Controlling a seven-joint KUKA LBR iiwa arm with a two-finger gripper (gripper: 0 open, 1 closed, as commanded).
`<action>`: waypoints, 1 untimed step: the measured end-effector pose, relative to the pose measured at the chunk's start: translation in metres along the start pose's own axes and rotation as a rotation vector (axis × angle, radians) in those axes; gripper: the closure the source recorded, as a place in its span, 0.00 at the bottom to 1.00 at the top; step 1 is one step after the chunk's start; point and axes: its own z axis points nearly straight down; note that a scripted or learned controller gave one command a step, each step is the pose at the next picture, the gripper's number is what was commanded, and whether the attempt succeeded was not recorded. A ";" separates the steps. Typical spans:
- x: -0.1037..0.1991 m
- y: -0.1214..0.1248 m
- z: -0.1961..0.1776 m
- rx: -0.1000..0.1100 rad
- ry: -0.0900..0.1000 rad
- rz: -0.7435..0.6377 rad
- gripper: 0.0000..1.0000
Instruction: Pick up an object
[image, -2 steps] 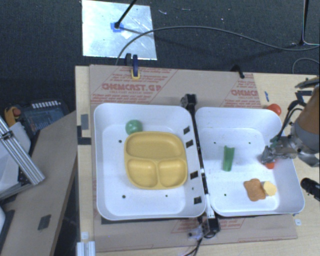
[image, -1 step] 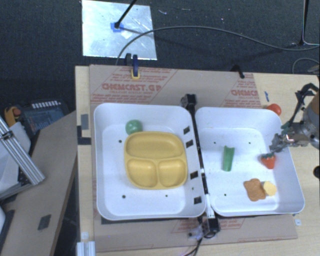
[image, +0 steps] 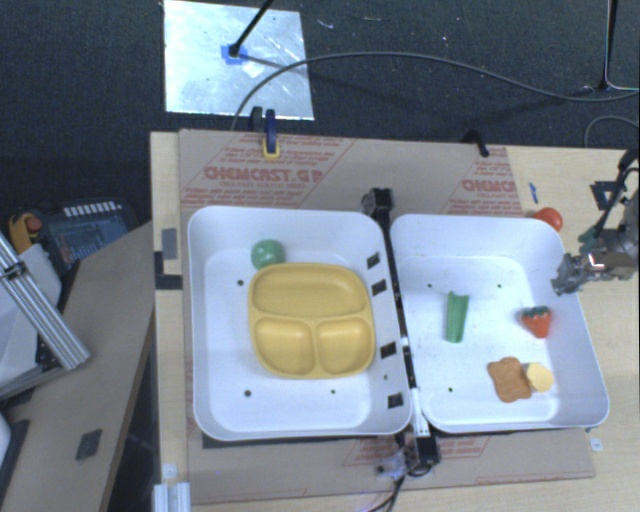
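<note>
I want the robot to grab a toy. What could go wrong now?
Two things might trip it up. The red strawberry-like toy sits right by the right bin's wall, so the gripper could bump the wall as it comes down. The brown cookie-shaped piece and the small yellow piece touch each other, so a grab there might push one away or catch both. The green stick lies alone and looks easier.

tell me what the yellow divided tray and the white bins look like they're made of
The yellow divided tray looks like moulded plastic with a matte finish: uniform colour, soft rounded compartment edges. The white bins look like thin formed plastic, slightly glossy: smooth rounded corners and faint sheen along the walls. Neither can be confirmed by sight alone.
</note>
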 end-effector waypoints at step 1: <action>0.043 0.019 0.014 0.001 0.001 -0.002 1.00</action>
